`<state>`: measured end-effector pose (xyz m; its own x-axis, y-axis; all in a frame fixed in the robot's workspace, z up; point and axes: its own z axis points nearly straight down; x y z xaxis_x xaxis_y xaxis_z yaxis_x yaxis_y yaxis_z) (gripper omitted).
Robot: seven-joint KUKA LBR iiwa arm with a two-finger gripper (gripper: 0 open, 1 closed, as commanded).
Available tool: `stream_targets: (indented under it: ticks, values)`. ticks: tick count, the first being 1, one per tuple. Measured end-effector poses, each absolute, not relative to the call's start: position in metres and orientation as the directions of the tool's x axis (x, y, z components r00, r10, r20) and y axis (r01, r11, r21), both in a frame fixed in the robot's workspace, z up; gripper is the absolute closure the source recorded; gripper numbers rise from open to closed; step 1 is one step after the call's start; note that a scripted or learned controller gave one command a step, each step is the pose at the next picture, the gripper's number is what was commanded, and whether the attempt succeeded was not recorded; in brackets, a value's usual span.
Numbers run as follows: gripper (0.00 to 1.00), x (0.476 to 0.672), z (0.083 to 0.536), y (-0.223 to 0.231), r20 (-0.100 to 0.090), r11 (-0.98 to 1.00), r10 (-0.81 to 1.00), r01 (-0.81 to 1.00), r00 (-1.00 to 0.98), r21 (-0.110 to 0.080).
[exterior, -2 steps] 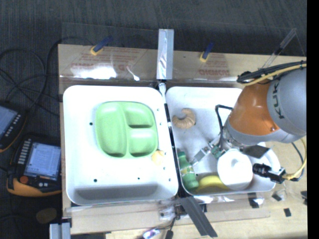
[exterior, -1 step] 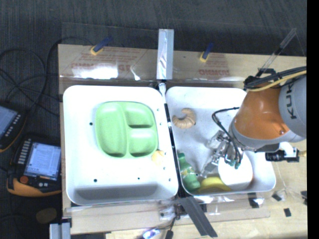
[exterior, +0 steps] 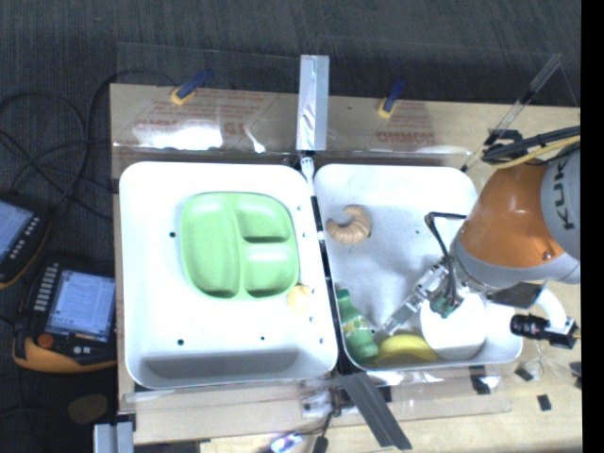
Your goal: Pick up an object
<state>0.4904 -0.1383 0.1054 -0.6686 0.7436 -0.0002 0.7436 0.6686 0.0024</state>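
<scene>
The right bin (exterior: 396,182) holds a tan croissant (exterior: 349,225) near its back left. A green object (exterior: 355,329) and a yellow banana (exterior: 409,349) lie at its front edge, with a white cup (exterior: 455,333) just right of them. My gripper (exterior: 404,314) reaches down and to the left from the orange-banded wrist (exterior: 510,220). Its tip is low in the bin, just above the banana and right of the green object. Nothing visibly hangs from it.
A green divided plate (exterior: 236,243) lies in the left bin (exterior: 151,347), with a small pale yellow piece (exterior: 299,296) by that bin's right wall. The arm covers the right bin's right side. Cables and handheld devices (exterior: 66,305) sit left of the bench.
</scene>
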Motion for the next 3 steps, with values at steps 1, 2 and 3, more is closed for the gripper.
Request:
stream_targets:
  ticks: [1,2,3]
  values:
    - [0.0,0.489,0.09,-0.111,-0.018,0.776,0.631,0.631,-0.776,0.002]
    - [1.0,0.491,0.098,-0.109,-0.017,0.777,0.629,0.629,-0.777,0.007]
    - [1.0,0.535,0.183,-0.062,0.0,0.622,0.783,0.783,-0.622,-0.003]
